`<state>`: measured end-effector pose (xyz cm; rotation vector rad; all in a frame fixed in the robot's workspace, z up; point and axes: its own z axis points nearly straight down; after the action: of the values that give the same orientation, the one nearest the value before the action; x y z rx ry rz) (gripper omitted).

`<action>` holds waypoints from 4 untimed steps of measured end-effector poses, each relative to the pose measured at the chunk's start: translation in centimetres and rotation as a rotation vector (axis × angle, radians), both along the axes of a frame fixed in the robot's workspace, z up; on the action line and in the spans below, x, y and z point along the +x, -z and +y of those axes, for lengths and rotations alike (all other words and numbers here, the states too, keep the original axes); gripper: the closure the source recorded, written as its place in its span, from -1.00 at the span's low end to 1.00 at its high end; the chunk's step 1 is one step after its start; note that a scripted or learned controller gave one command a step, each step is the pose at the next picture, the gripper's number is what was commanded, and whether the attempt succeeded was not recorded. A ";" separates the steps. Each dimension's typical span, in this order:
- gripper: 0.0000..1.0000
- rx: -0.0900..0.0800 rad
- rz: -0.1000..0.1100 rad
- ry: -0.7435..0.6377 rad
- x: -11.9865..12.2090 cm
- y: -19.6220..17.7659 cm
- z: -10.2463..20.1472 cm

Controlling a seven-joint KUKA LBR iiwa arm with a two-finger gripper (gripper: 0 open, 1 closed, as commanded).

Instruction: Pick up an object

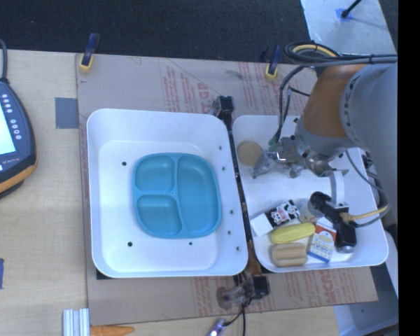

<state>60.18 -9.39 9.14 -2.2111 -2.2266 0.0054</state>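
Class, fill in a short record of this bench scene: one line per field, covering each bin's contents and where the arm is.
left bin: blue divided plate
right bin: yellow corn-like toy, tan bread-like toy, black-and-white card, small box, round tan disc
arm: over right bin's upper half
tool: near the disc, fingers unclear

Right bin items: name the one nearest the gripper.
The round tan disc at the right bin's upper left, just left of the gripper; the other items cluster lower down.
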 end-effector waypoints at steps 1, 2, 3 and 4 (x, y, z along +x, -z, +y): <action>-1.00 0.000 -0.003 0.003 5.5 -2.8 0.0; -1.00 0.001 0.000 0.001 5.2 -2.2 0.1; -1.00 0.001 -0.002 0.001 5.5 -0.4 -0.3; -1.00 0.001 -0.004 0.002 5.5 -10.2 3.7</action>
<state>65.68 -5.65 19.32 -2.2152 -2.2258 0.0005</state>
